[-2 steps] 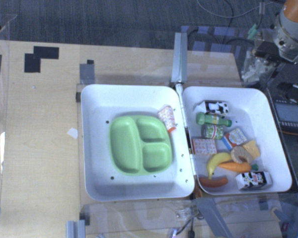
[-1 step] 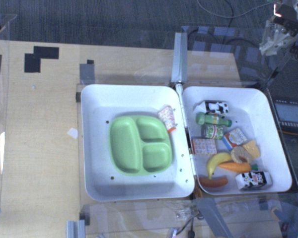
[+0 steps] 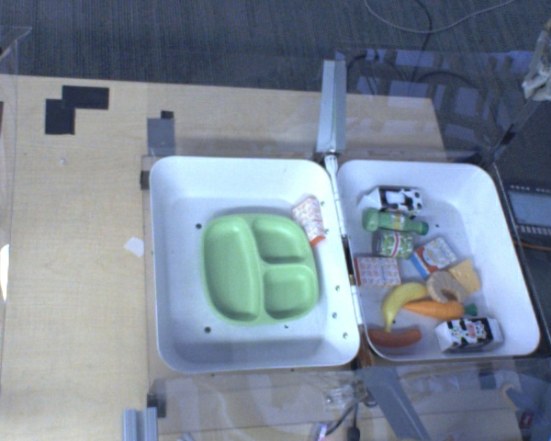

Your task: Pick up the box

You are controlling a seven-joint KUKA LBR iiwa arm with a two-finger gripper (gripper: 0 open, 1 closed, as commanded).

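Note:
Several box-like items lie in the right bin (image 3: 496,200). A black-and-white cow-print carton (image 3: 394,197) sits at its back. A second cow-print carton (image 3: 468,333) rests at the front right corner. A flat pink-checked box (image 3: 378,271) lies near the left wall, and a small white, blue and red box (image 3: 438,253) sits mid-bin. A red-and-white packet (image 3: 309,219) leans by the right wall of the left bin (image 3: 174,246). A pale grey blurred shape, my gripper (image 3: 544,67), hangs at the far top right, well away from both bins.
A green divided tray (image 3: 257,266) lies in the left bin. The right bin also holds a green bottle (image 3: 395,220), a green can (image 3: 394,243), a banana (image 3: 399,301), a carrot (image 3: 432,309), a sausage (image 3: 395,338) and a cheese wedge (image 3: 466,277), packed closely.

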